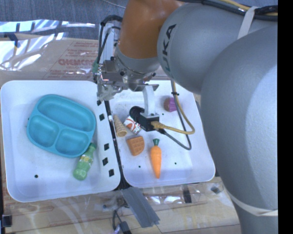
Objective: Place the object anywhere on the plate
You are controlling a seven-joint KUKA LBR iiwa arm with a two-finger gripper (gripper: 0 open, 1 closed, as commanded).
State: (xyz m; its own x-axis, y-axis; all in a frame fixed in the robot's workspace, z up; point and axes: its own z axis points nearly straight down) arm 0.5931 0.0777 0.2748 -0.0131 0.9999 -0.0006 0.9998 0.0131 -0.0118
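- "KUKA" in dark letters on the grey arm [210,57], next to the orange band [141,23]; only part of the word is in view.
- Red print on the cardboard sheet [63,57] behind the bins. Glare from the clear film over it makes it unreadable.
- Small can [132,125] has a red and white label, text too small to read.
- Hand [103,94] sits low at the far end of the divider between the two bins. The wrist covers most of it, so can't tell if it's released or clenched, or grasping anything.
- Plate [61,126]: light blue moulded plastic, rounded corners, three compartments. It lies flat in the left bin [19,179].
- Green bottle [84,162] lies on its side in the left bin, neck up against the plate's near-right corner, not on it.
- Right bin [195,165], all off the plate:
  - tan ribbed cone [119,126], just beside the divider and next to the can
  - brown waffle-textured block [135,145], just below them
  - orange carrot [156,162] with green top, beside the block
  - pink-purple lump [171,104] at the far side, shape hard to make out
- Can't tell which of these is the one to move.
- Both bins are shallow, white and smooth, sitting on a film-covered surface [63,213].
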